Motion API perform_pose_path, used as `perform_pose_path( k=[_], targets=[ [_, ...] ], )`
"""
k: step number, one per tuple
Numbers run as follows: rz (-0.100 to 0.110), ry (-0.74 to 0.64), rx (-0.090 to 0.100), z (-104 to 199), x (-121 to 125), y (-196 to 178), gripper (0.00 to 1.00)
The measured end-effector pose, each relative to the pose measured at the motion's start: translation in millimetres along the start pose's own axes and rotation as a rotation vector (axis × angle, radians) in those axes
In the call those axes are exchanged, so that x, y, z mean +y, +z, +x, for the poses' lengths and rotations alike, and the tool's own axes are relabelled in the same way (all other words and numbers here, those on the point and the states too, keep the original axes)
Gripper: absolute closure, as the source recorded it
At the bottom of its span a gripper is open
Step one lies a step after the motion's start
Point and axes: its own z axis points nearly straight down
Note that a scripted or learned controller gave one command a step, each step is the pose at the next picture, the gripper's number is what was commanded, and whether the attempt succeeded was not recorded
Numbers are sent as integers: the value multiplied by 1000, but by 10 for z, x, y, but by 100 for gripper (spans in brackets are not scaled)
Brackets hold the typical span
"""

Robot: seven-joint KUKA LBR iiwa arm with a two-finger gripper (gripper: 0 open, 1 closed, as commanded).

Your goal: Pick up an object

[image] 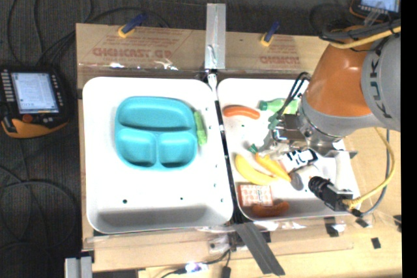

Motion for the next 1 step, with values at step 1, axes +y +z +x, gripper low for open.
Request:
perform_pose_path(
  k=[1],
  targets=[
    [-3, -461, 0, 185, 414, 381, 100]
  ],
)
